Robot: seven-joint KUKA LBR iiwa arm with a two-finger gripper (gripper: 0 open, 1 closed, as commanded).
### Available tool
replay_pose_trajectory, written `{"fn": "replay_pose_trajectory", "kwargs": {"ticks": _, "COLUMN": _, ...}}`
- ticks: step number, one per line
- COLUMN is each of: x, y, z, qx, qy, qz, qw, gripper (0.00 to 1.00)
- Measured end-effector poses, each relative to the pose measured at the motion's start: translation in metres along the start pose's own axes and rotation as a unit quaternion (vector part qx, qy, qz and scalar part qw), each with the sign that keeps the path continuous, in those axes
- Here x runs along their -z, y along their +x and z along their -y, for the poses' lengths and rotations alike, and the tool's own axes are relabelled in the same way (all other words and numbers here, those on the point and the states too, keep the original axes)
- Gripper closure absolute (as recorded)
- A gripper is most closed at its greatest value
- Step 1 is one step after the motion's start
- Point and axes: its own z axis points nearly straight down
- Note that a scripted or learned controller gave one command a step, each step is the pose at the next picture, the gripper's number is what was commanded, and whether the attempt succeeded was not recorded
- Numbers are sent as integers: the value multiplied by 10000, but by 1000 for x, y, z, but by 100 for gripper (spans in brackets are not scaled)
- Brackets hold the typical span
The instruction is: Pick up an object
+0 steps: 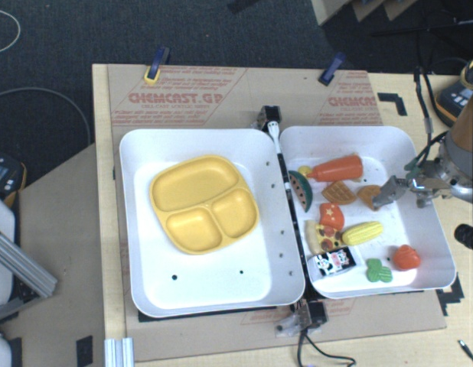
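My gripper [386,193] hangs over the right bin [420,270], reaching in from its right side. I can't make out how my tool is set, and I see nothing in its hold. The toys lie to its left and below: a cookie [368,196] just beside the tip, a carrot [337,167] up-left with its long axis running left-right, and a corn cob [362,232] below, also lying roughly left-right. The cookie is nearest, so I judge it the likeliest pick: a short shift left and down.
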Motion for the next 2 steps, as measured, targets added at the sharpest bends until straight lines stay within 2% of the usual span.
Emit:
{"fn": "replay_pose_trajectory", "kwargs": {"ticks": 1, "x": 7, "y": 0, "z": -3, "qx": 18, "qy": -66, "qz": 17, "qw": 10000, "gripper": 0}}
{"fn": "replay_pose_trajectory", "kwargs": {"ticks": 2, "x": -57, "y": -2, "z": -3, "qx": 15, "qy": -26, "qz": 1, "qw": 10000, "gripper": 0}}
